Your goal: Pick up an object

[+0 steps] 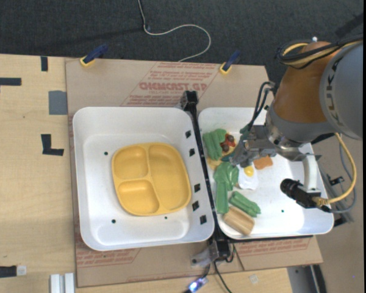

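Note:
My gripper (249, 153) hangs low over the middle of the right bin (305, 221), among the toy food there. Just left of it lie a green pickle-like piece (215, 141) and a long green piece (226, 180). An orange piece (263, 162) and a fried egg (248, 179) sit right under or beside the fingers. Further forward are another green piece (244, 203) and a tan bread slice (238, 221). I cannot make out anything between the fingers.
The left bin (91, 224) holds a yellow divided plate (150, 178). A black divider with clips (198, 163) runs between the bins. A black cable fitting (297, 192) lies over the right bin's right side. Cardboard lies under both bins.

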Motion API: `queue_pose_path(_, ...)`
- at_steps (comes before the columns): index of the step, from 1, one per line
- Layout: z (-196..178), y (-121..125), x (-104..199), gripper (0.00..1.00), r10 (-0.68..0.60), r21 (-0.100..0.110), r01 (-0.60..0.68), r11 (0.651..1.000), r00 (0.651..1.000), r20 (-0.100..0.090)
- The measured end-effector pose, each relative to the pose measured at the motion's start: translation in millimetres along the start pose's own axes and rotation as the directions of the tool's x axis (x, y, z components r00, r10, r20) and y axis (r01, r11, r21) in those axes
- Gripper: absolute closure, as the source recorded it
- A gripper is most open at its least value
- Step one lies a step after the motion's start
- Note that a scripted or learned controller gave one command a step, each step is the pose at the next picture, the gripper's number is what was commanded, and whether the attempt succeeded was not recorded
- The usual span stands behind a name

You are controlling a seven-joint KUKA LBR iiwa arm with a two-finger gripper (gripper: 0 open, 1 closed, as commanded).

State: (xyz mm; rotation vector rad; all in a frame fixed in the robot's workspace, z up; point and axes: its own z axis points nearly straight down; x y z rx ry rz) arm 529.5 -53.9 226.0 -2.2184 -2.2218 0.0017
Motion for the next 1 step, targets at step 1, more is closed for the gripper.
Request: queue_pose_path(1, -6.1, 9.1, -9.8, 1.0, 0.0, -0.001, 0.0, 1.0, 1.0, 0.001)
